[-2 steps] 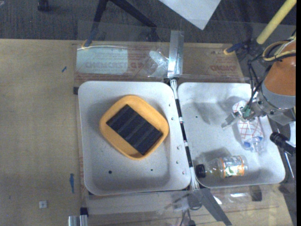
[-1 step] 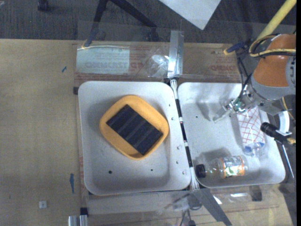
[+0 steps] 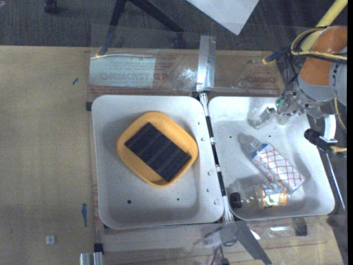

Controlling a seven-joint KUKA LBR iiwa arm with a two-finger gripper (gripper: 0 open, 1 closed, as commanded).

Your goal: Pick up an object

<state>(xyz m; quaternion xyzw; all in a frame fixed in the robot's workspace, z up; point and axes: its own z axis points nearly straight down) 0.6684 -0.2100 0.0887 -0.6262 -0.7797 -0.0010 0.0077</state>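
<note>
Though near arm (image 3: 322,65), clear bottle (image 3: 270,162) apart

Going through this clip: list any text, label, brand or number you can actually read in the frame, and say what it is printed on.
Nothing in this frame can be read with confidence.
Clear panel behind the left bin: pale lettering, too blurred to read.
Clear panel behind the right bin: faint orange lettering, too blurred to read.
Bottle with the red-and-white label: pattern visible, no legible words.
Bottle with the dark cap: orange and green label, print too small.

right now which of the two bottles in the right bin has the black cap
The bottle with the orange-green label, lying along the bin's near edge. The other bottle, with a red-checked label, has a clear top.
</note>
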